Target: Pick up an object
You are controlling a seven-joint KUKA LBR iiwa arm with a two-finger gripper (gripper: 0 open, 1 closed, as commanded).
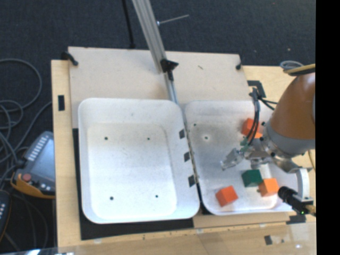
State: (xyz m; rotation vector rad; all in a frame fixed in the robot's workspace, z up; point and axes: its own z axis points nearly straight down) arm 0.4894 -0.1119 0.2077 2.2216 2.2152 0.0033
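Note:
The right bin holds several small blocks: an orange one near the far right, a dark green one, an orange one just right of the green, and an orange-red one at the near edge. The arm's orange and grey wrist hangs over the bin's right side. My gripper reaches left and down from it, its metal tips low over the bin floor, left of and beyond the green block. Nothing shows between the tips.
The left bin lies beside the right one, split off by a ridge with black clips. An aluminium post slants up from the bench's back. A pendant and cables lie off the bench at left.

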